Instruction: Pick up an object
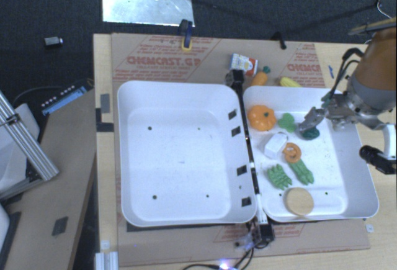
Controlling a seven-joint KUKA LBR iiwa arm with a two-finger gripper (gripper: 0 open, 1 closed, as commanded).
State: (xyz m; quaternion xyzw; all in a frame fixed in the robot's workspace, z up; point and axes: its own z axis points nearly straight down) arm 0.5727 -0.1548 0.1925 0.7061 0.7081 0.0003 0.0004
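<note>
- gripper (308, 126) low in the right bin (353, 200), right of the orange pumpkin (261, 117)
- tips over a dark green object (309, 133), right of the pumpkin
- can't tell how wide the claw is or whether it holds anything

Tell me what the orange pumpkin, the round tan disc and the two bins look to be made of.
The pumpkin looks like molded plastic: uniform bright orange, smooth, ribbed, green stem. The tan disc has a flat matte face, perhaps wood or foam; the picture leaves that open. The left bin and the right bin look like thin formed white plastic, with rounded corners and a soft sheen.
</note>
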